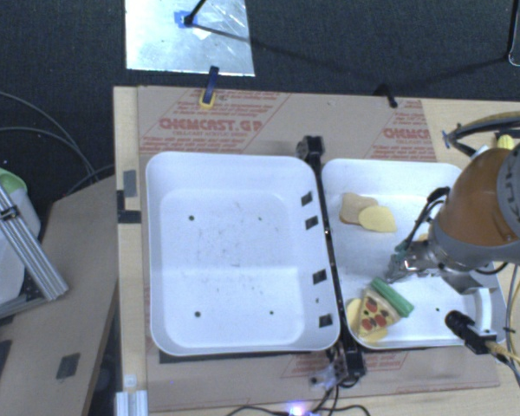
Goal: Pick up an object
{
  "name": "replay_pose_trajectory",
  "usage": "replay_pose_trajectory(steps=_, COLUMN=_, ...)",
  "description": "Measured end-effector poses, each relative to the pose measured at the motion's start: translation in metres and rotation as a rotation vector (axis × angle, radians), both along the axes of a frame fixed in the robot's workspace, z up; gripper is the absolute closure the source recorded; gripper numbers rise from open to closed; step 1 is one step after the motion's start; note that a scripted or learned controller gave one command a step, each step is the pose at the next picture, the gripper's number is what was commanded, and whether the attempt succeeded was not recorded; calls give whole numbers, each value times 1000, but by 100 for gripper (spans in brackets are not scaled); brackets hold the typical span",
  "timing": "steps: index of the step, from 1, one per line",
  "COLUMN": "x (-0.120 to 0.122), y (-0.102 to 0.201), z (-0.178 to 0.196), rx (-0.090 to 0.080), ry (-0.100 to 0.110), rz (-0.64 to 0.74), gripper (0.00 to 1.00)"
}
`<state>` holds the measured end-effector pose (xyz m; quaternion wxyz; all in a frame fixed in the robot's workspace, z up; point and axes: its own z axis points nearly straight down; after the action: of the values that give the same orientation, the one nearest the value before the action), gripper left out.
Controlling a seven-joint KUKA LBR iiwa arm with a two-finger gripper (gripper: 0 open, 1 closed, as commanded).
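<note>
Arm [490, 202] reaching in over the right bin [416, 176]; gripper [401, 265] hanging low near the bin's centre, finger state impossible to tell. Pizza slice [377, 312] and green block [392, 295] lying at the front edge; yellow piece [377, 220] and tan piece [355, 206] touching, farther back.

Even, bright overhead light; the white bins [234, 250] look slightly washed out; glare streaks the metal sheet [189, 24]; shadows soft and faint; overall focus mildly soft and grainy.
</note>
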<state>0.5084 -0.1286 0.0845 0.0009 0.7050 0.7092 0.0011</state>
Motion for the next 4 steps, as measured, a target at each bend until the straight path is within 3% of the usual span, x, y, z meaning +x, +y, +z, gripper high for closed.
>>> replay_pose_trajectory(steps=1, x=-20, y=132, z=106, rx=6, ry=-8, rz=11, gripper=100)
replay_pose_trajectory(steps=2, x=-20, y=164, z=226, rx=3, ry=-12, rz=5, gripper=100)
replay_pose_trajectory(steps=3, x=-18, y=235, z=306, rx=4, ry=-8, rz=6, gripper=100)
replay_pose_trajectory(steps=4, x=-3, y=251, z=406, rx=4, ry=-11, rz=1, gripper=100)
